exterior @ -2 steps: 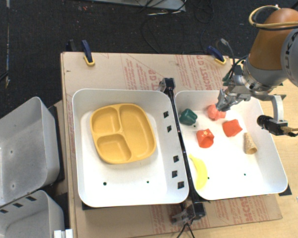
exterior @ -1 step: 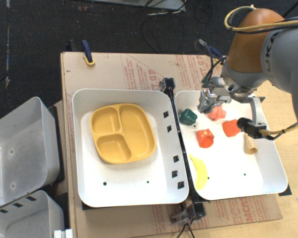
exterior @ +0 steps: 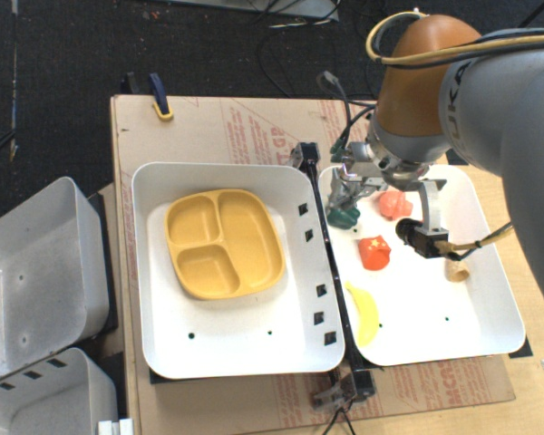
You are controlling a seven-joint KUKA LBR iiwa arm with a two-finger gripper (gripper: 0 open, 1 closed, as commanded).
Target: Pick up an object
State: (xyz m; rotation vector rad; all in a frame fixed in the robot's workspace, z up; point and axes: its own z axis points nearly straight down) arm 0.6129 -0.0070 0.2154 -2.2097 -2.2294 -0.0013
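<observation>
My gripper (exterior: 348, 191) hangs over the far left corner of the right bin (exterior: 490, 324), close to the divider between the bins. Just below its tip lies a small dark green object (exterior: 344, 216), partly covered by the gripper. To the right of the gripper rests a salmon-pink object (exterior: 394, 205). A red-orange object (exterior: 374, 253) sits nearer the bin's middle. A yellow banana-shaped piece (exterior: 364, 314) lies along the left wall toward the front. A small tan object (exterior: 457, 271) is at the right.
The left bin (exterior: 154, 333) holds a yellow divided plate (exterior: 225, 242). The grey arm with its orange band (exterior: 422, 71) reaches over the right bin's far side. A blue-and-yellow clamp (exterior: 160, 98) stands at the bench's far left corner.
</observation>
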